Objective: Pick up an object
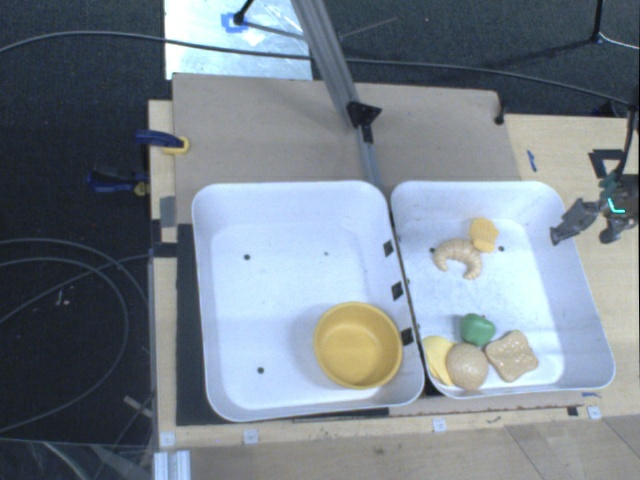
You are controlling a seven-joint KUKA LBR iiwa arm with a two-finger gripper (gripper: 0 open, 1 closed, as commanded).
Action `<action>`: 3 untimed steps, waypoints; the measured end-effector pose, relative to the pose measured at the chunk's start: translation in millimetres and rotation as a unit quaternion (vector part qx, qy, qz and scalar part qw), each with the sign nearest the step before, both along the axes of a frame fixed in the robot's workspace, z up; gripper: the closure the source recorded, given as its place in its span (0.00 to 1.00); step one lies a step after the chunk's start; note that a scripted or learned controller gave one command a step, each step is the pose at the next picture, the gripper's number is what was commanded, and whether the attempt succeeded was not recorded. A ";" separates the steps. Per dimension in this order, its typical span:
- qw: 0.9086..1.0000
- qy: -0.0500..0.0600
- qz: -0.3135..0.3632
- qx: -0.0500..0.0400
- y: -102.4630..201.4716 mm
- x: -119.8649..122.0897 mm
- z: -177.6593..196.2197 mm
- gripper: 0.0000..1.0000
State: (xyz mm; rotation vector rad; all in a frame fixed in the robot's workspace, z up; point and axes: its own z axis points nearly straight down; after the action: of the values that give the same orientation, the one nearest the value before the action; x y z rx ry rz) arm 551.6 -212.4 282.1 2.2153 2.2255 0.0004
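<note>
Camera view shows my hand [590,223] open and gripping nothing just outside the right bin [570,268], nothing picked yet, croissant [458,256] waiting inside.

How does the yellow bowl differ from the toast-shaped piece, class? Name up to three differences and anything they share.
The yellow bowl sits in the left bin; the toast-shaped piece lies in the right bin. The bowl is round, hollow and yellow; the toast is flat, squarish and tan. The bowl looks clearly larger and stands alone, while the toast lies among other food pieces. Both rest near their bin's front edge.
</note>
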 end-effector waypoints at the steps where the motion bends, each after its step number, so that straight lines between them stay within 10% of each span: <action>1: 1.000 -0.001 0.000 0.000 0.1 0.2 0.5 0.00; 3: 1.000 0.001 -0.002 0.000 0.1 7.9 -100.6 0.00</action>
State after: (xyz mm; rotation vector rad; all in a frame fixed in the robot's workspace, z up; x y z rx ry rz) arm 559.5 -212.3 181.5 2.2196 2.2225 -0.0009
